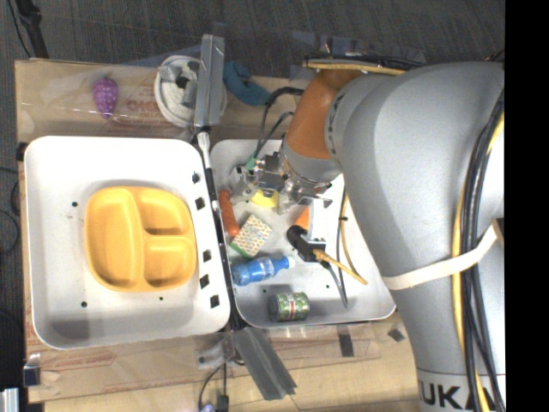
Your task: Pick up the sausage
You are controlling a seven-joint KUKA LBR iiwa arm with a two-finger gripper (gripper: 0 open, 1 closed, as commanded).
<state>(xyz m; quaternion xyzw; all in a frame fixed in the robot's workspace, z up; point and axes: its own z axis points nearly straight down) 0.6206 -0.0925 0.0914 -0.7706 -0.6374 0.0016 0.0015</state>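
Observation:
The sausage (227, 215) is a slim reddish-orange piece lying lengthwise along the left wall of the right bin (369, 303). My gripper (259, 181) hangs low over the upper part of that bin, just right of and slightly beyond the sausage's far end. Nothing is visibly held. A yellow item (262, 200) lies directly under the gripper. The arm covers most of the bin's right side.
A checkered packet (251, 236), a blue bottle (257, 270) and a green can (290, 305) lie in the right bin near the sausage. A small orange piece (303, 219) sits by the wrist. The left bin (51, 316) holds a yellow divided plate (141, 236). Purple grapes (105, 95) rest on the bench behind.

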